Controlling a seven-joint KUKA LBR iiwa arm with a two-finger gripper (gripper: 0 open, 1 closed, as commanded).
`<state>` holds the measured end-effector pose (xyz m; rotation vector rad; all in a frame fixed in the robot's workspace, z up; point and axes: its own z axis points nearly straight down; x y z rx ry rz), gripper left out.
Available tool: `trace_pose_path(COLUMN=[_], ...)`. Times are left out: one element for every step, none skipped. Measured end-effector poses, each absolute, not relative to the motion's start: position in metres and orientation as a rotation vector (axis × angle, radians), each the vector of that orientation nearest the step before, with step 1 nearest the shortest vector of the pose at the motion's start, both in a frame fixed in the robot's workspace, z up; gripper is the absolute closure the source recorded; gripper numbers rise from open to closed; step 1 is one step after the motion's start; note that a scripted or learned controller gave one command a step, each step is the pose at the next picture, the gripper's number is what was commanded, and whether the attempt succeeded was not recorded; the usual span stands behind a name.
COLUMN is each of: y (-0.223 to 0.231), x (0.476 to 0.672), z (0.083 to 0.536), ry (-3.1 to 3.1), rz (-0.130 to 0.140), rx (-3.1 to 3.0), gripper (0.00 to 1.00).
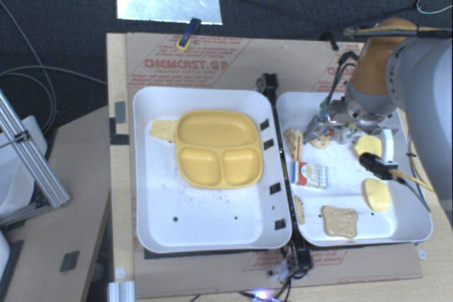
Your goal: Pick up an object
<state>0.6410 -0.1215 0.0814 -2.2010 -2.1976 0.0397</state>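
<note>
My gripper (320,129) is low over the upper left part of the right bin (417,226). Directly under its tip lies a small round tan piece (321,142), touching or nearly touching it. Left of that lies a tan and red strip-like food item (293,142). Nearer the front, a small white carton with red and blue print (310,175) lies flat. A slice of toast (340,221) rests near the front edge. Two pale yellow pieces (376,194) (368,145) lie on the right side.
The left bin (152,223) holds a yellow three-compartment tray (216,148) and a pale yellow flat slice (163,129) beside it. A small tan piece (299,208) lies by the right bin's left wall. The arm (396,74) covers that bin's upper right corner.
</note>
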Motion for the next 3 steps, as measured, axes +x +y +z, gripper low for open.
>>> trace_pose_path(y=[-0.099,-0.082,-0.087], x=[0.666,0.657,0.650], z=[0.084,0.085,0.085], ry=[-2.216,-2.229,-2.223], rz=[0.018,0.000,0.000], rx=[-2.215,-2.215,-2.222], gripper=[0.00,0.00,0.00])
